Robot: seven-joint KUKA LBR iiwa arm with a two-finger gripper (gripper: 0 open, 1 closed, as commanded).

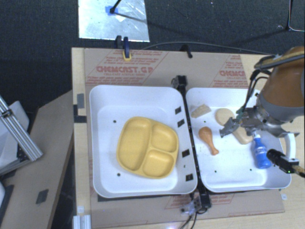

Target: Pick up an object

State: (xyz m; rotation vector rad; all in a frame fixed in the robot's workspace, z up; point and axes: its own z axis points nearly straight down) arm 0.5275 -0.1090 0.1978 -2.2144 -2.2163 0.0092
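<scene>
the likeliest object is the toy drumstick, lying flat on the floor of the right bin, near the bin's left wall and about midway between its far and near edges, thin end toward the near edge. it looks like light, stiff, smooth plastic; i judge the narrow shank the best place to pinch, across its width, since the rounded head could squirt out.

just right of it, the gripper hangs over the middle of the right bin, angled toward the bin's left wall. whether it is spread or closed i cannot tell, and nothing is seen in it.

near the far edge lie a pale wedge and a tan round piece. a blue bottle lies toward the right wall. the left bin carries a yellow divided plate with 3 compartments.
</scene>
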